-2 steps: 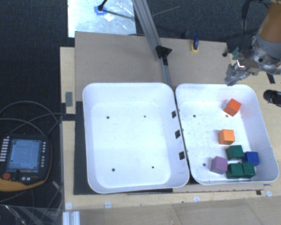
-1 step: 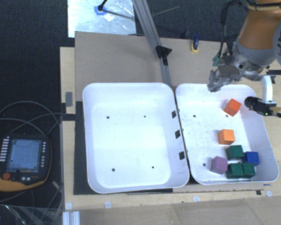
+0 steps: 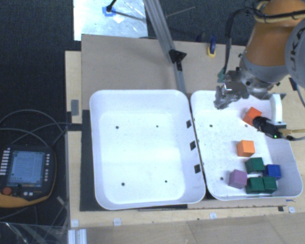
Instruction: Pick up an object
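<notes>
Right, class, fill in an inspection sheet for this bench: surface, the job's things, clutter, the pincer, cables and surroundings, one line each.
Surface: brown bench bearing a left bin and a right bin, side by side.
Job's things: in the right bin, two orange blocks, a purple block, a blue block, green blocks clustered at the near right corner.
Clutter: nothing seen.
Pincer: pincer above the right bin's far edge; finger state unclear.
Cables: black cables loop on the floor at left.
Surroundings: handheld control pendant on dark floor; grey pole slants over the bench.
</notes>
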Available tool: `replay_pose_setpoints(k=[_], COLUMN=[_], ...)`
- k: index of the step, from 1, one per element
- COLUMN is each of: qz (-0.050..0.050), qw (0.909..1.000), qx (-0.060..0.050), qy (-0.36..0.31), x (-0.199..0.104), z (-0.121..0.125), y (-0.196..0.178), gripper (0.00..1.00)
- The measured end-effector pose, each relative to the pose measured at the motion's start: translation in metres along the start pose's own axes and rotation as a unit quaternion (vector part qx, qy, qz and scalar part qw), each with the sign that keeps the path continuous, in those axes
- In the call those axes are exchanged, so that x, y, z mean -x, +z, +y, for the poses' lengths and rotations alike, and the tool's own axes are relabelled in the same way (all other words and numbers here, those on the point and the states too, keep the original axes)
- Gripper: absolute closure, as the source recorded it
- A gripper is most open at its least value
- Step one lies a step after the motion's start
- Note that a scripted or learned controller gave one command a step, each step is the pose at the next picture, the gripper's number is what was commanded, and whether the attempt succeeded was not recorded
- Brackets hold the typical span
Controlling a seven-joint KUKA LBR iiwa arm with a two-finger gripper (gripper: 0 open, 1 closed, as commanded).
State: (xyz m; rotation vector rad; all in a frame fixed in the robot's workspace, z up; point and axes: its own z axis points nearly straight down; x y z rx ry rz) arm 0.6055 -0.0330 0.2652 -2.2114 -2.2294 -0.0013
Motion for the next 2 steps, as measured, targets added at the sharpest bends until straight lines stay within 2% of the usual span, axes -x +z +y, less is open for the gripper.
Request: replay_pose_setpoints(k=[1,2], qz=[0.000,0.001], qw=[1.0000,1.0000], qx=[-0.001,0.001], qy=[0.000,-0.001], x=[-0.041,-0.092], z=[-0.026,-0.041], y=[0.016,0.012], gripper=[1.00,1.00])
